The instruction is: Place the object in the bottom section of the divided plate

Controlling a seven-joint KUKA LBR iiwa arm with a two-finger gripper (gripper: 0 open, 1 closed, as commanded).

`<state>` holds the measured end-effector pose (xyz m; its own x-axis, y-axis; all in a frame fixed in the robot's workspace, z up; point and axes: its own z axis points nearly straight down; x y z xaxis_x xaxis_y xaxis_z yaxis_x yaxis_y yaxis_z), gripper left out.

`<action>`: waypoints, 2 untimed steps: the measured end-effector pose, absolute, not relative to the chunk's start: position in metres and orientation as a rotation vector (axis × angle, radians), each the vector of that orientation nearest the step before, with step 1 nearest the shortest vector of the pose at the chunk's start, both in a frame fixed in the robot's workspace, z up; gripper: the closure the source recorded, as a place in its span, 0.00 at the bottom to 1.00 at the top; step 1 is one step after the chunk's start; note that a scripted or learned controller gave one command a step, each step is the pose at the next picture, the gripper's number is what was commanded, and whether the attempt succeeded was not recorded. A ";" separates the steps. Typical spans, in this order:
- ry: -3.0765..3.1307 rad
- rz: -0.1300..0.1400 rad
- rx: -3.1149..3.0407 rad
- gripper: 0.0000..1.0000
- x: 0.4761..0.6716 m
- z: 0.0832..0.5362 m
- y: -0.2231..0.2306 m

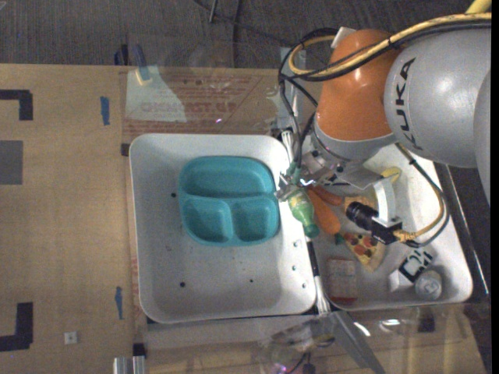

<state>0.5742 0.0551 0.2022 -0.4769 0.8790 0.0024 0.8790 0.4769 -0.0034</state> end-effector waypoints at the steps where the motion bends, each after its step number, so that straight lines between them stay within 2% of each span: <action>1: -2.569 0.001 -1.809 1.00 0.649 0.187 0.074; 2: -2.569 0.001 -1.809 0.00 0.649 0.187 0.075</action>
<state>0.6494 0.0745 0.1874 -0.3372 0.9414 -0.0008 0.9414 0.3372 -0.0001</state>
